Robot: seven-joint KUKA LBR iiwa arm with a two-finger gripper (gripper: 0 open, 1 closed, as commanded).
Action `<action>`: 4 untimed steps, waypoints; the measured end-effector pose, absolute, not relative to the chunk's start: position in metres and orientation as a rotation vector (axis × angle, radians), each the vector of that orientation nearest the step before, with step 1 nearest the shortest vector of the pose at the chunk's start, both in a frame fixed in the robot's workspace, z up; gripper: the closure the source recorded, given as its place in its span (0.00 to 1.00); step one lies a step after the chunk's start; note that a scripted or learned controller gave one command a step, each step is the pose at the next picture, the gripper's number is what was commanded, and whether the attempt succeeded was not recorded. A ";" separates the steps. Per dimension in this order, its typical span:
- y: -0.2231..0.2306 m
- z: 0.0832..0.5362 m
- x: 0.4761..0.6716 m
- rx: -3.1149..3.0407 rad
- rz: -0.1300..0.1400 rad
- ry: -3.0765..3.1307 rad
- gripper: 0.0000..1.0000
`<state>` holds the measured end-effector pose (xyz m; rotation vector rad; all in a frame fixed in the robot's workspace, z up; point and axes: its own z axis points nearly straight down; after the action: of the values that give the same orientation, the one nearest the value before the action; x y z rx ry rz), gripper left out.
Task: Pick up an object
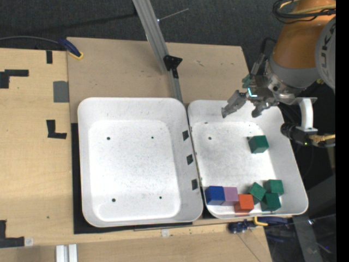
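Above right shallow white bin point(283, 146), two-finger gripper point(242, 107) spread wide, holding nothing; lone green cube point(258, 144) unpicked, grasp pending.

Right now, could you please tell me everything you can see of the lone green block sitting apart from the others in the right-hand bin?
The lone green cube-shaped block is a small, solid-looking, matte piece with darker shaded sides and a lighter top. It rests flat on the speckled floor of the right shallow white bin, in the bin's right half, turned slightly askew to its walls. Nothing touches it: the cluster of coloured blocks lies at the near edge, and the claw hangs open above the far edge.
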<state>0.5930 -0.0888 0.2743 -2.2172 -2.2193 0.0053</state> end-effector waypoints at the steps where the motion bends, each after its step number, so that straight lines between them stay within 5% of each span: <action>1: -0.089 0.277 0.594 -2.219 0.002 -2.223 0.00; 4: -0.093 0.124 0.593 -2.217 0.010 -2.218 0.00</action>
<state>0.5926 -0.0930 0.1237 -2.2169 -2.2176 0.0098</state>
